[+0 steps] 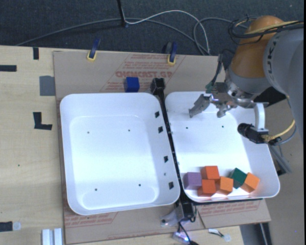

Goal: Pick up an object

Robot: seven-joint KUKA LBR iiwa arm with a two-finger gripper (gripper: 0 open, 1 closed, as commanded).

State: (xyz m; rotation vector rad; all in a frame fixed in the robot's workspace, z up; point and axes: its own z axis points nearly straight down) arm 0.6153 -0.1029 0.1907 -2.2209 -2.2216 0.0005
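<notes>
My gripper (210, 109) hangs over the far part of the right bin (214, 142), its two fingers spread open with nothing between them. Along the near edge of that bin lies a cluster of small blocks: a purple block (193, 179), an orange block (211, 172), a red-orange block (208, 187), a light orange block (225, 184), a green block (239, 176) and another orange block (250, 182). The gripper is well away from the blocks, toward the bin's far side.
The left bin (115, 152) stands beside the right one, joined by black clips along the middle. A blue block (132, 83) sits on the cardboard behind the left bin. Cables run across the dark floor at the top.
</notes>
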